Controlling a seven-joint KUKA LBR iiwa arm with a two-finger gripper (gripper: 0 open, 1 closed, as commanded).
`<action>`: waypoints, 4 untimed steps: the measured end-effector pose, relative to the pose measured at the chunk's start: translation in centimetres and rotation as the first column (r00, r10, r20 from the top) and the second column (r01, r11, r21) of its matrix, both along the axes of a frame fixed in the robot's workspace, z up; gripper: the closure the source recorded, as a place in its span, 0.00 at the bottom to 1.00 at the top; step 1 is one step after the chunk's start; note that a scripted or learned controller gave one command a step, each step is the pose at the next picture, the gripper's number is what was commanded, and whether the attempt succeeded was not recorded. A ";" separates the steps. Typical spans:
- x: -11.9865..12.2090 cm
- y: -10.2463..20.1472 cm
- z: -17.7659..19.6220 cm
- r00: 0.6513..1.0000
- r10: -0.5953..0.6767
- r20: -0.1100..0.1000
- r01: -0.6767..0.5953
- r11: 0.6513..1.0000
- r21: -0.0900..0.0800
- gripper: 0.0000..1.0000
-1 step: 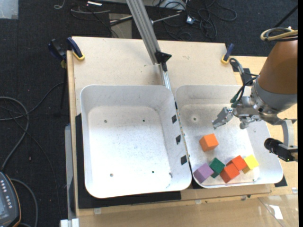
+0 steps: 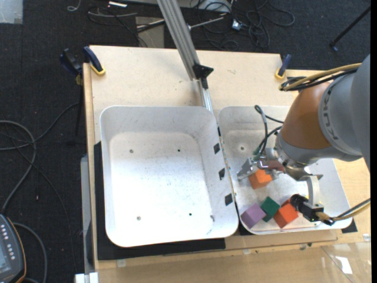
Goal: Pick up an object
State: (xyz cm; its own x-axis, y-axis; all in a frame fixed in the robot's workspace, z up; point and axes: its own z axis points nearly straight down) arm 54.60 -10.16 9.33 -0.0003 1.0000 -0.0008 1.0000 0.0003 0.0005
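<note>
My gripper (image 2: 257,168) is low over the middle of the right bin (image 2: 235,125), reaching in from the right. An orange block (image 2: 260,179) lies directly under its tip, partly covered by it. I cannot tell whether the gripper touches the block or merely hangs over it. Along the bin's front edge a purple block (image 2: 253,215), a green block (image 2: 270,207) and a red-orange block (image 2: 287,215) sit close together.
The left bin (image 2: 118,122) stands beside the right one, their walls meeting in the middle. A slanted metal rail (image 2: 179,31) runs from the back of the bench down to the bins' shared edge. Clamps sit at the bench's back corners.
</note>
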 end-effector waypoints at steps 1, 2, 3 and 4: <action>0.0 0.0 1.2 1.000 -0.001 0.000 0.001 1.000 0.001 1.00; -1.6 6.2 10.6 1.000 0.007 0.007 -0.007 1.000 0.002 1.00; 4.8 13.2 15.6 1.000 0.011 0.009 -0.011 1.000 0.002 1.00; 1.3 17.9 9.8 1.000 0.007 -0.010 -0.006 1.000 0.002 1.00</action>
